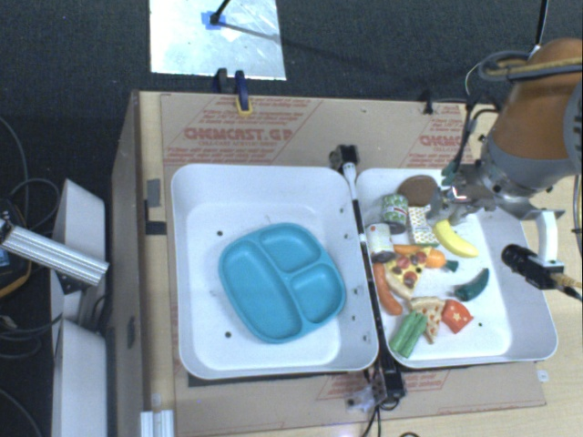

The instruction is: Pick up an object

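Crowding in the right bin (524, 335) risks the gripper (453, 209), finger state impossible to tell, nudging the banana (455, 239) instead of lifting 1 item.

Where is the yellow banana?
The banana lies in the right bin, near its upper middle, just below the gripper and beside the orange piece.

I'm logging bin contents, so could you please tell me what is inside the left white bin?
The left shallow white bin holds one blue plastic divided tray, lying flat with three bare compartments. Whatever lies under the tray is covered.
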Controlling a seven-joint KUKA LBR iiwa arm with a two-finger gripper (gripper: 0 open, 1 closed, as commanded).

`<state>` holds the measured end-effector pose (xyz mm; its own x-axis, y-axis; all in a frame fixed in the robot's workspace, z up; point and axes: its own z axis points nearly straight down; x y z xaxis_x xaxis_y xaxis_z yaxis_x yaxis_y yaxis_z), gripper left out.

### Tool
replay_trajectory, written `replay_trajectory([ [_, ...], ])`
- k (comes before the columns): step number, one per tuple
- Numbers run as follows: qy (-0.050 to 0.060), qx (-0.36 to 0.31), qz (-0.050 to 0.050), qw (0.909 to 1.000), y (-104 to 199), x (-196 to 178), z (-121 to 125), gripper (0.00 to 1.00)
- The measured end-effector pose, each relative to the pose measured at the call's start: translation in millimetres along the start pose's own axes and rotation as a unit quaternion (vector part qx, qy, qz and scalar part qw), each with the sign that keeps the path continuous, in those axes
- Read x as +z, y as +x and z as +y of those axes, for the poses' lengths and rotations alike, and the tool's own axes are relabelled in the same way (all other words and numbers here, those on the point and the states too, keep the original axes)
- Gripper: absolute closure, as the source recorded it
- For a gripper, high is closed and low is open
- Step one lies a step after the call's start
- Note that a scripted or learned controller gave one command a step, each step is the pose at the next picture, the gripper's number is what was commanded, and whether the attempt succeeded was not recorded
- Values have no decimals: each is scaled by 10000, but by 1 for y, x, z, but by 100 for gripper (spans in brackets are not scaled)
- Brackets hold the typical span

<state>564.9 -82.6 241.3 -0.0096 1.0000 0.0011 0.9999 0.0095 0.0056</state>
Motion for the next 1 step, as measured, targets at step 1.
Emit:
replay_trajectory([
  [1,19,23,-3,10000,26,10,15,100],
])
